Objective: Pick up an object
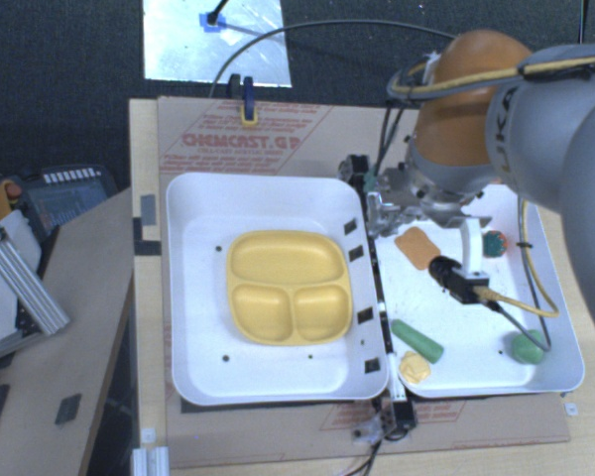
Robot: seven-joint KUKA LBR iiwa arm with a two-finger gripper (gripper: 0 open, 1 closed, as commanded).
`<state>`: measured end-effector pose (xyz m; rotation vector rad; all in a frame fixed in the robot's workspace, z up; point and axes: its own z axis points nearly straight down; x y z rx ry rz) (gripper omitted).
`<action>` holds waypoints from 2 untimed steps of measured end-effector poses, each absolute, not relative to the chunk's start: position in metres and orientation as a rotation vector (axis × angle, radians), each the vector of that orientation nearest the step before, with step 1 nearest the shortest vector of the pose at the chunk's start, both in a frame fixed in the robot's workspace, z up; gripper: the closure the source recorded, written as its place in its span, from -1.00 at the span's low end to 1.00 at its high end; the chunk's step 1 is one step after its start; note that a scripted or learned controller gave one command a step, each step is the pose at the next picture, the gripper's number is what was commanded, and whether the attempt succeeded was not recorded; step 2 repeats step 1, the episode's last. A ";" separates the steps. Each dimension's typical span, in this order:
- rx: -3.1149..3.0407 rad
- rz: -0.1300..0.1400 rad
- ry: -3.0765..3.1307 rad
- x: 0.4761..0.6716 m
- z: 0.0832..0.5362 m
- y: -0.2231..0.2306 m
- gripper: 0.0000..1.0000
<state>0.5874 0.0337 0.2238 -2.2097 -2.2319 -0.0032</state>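
We cannot tell whether our gripper [383,212], at the right bin's [466,350] far left corner, is clenched; it may strike the wall and miss the orange piece [416,248].

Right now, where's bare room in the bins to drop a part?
Left bin: bare strips left of, above and below the yellow tray. Right bin: one patch between green cylinder and green lump. Upper half crowded under the arm.
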 end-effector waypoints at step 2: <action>-2.212 -0.005 -2.232 0.595 0.233 0.085 1.00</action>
